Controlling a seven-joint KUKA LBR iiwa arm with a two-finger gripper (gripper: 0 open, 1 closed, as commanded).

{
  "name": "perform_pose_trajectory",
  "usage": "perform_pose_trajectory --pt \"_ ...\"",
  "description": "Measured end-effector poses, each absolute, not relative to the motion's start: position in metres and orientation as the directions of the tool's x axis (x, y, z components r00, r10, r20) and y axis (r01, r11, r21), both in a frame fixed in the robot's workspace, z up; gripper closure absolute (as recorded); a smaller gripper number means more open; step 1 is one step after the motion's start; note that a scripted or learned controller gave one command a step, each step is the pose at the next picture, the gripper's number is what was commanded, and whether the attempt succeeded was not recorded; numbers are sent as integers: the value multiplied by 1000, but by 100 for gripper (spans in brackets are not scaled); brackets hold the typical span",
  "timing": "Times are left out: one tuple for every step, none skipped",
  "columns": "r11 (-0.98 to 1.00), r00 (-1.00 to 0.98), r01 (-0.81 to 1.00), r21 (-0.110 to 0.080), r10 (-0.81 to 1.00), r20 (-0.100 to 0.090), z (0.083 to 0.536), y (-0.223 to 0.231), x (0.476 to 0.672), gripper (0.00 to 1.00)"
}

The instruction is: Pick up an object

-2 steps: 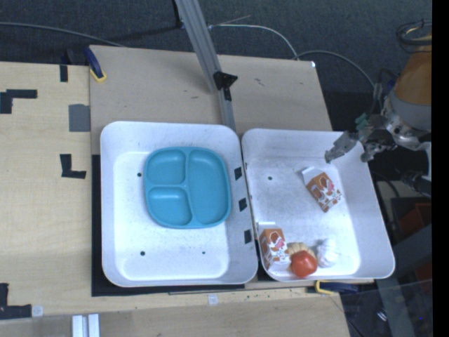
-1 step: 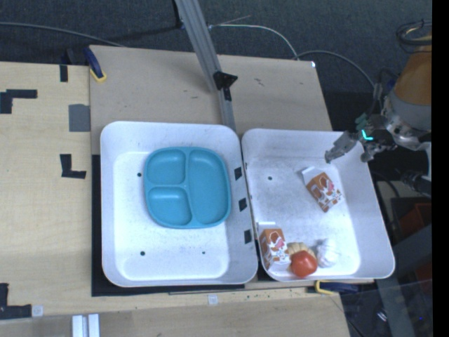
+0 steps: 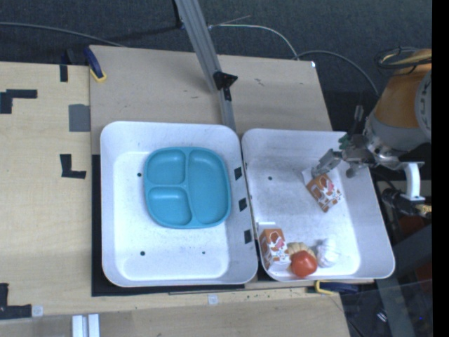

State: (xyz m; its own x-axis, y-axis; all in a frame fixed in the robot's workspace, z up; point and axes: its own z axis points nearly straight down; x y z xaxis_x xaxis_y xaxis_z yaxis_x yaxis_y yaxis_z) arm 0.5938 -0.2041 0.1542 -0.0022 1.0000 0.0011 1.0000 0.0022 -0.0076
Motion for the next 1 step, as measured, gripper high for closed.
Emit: perform_pose_trajectory --pt "2 -2 1000 -8 1000 1 96 -202 583 0"
